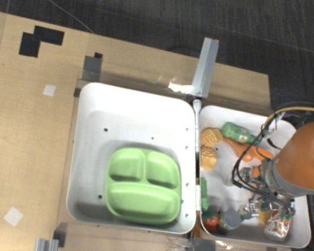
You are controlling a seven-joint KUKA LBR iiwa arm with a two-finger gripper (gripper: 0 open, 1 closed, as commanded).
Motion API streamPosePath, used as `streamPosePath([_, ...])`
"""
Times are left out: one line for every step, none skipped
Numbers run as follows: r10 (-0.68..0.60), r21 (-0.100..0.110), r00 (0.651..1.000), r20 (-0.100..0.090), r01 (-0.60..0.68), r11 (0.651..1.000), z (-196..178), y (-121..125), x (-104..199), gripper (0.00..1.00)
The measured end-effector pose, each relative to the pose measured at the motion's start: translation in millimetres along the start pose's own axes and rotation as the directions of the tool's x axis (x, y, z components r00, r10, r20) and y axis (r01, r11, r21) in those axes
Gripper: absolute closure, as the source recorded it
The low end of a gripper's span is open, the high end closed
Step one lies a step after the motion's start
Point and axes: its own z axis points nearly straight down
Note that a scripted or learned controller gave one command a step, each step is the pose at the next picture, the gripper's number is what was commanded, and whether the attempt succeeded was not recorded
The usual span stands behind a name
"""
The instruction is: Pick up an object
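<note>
Green tray fills left bin, we see gripper low in crowded right bin, grip state unclear.

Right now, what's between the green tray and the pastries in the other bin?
In the camera view, the two bins' adjoining rims lie between the green tray and the pastries, plus bare white floor of the left bin.

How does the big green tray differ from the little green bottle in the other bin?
The green tray is wide, flat and split into three compartments; the green bottle is small and rounded. The tray lies in the left bin, the bottle among clutter at the far end of the right bin. The tray is paler green. Both lie flat.
</note>
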Motion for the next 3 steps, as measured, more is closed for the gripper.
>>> streamPosePath([-0.058,-0.004,0.998,0.000,0.058,0.998,1.3,40.0,-55.5,0.00])
streamPosePath([0.053,-0.004,0.999,-0.006,-0.053,0.999,3.5,-8.8,-80.7,0.00])
streamPosePath([0.048,-0.001,0.999,0.010,-0.048,0.999,-10.4,-8.5,-86.1,1.00])
